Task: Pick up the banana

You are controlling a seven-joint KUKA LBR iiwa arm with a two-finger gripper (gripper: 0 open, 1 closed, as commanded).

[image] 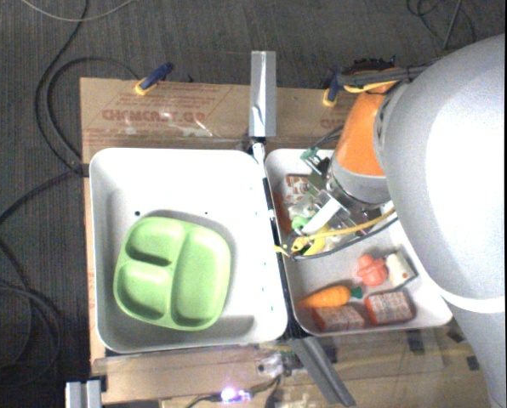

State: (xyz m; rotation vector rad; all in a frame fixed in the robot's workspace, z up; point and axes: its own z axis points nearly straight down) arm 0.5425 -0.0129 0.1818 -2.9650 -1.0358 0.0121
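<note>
Nearest edge of the right bin (292,311): two brown blocks (338,317) side by side along the front wall, and a carrot (326,297) just behind them, its green top toward the arm's side. Next back are a small red piece (371,269) and a white piece (400,268), close together. In the left bin (105,228) a green divided plate (175,269) sits toward the front, with bare white floor behind it. Mid-bin on the right lies the banana (309,245), yellow, hard against the wall shared with the left bin. Its long axis runs roughly across the bin, left to right. Cables cross over it, so I cannot tell which end is the stem. There is open floor between banana and carrot, and little room on the wall side. The gripper (315,215) hangs directly behind and above the banana, very near it; touching or not is unclear. Whether the claw is wide or narrow I cannot tell, and nothing is visibly held. Small packets crowd the bin's far corner behind the claw. The orange band (360,138) and bulky grey arm (458,168) cover the bin's right side. Farthest: cardboard sheet (168,113), a blue-and-yellow clamp (154,76), and an upright metal post (263,92).
</note>
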